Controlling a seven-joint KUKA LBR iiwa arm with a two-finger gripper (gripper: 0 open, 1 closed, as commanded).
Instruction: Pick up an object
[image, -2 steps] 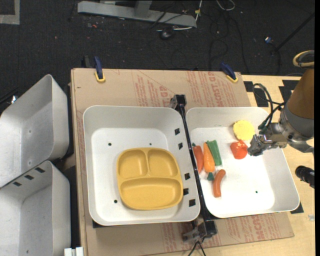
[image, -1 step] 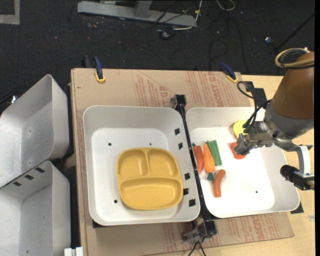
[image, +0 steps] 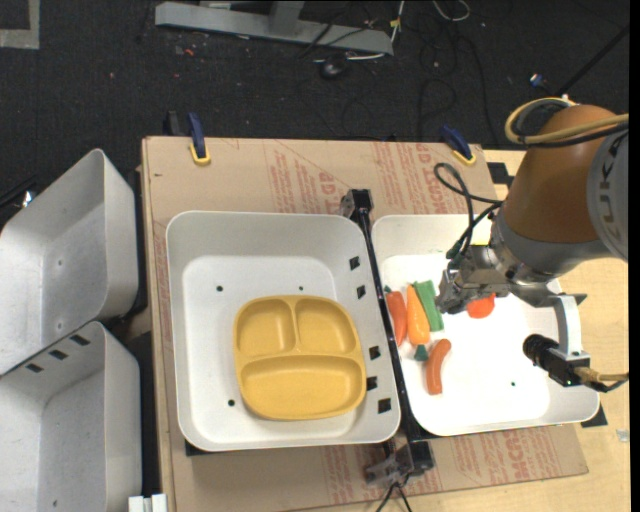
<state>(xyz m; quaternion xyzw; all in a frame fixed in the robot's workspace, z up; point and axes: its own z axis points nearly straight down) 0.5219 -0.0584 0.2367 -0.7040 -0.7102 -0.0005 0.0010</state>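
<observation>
In the right bin (image: 500, 410) several toy foods lie near the left wall. An orange carrot (image: 398, 316) lies beside a green stick (image: 424, 302). A reddish sausage (image: 437, 366) lies below them. A small red piece (image: 482, 307) sits further right. My gripper (image: 456, 292) hangs low over the bin, just right of the green stick and left of the red piece. The wrist hides its tips, and I see nothing held in it.
The left bin (image: 200, 300) holds a yellow divided plate (image: 298, 356). Two spare white bins (image: 60, 300) stand off the bench at the far left. The grey and orange arm covers the right bin's upper right part.
</observation>
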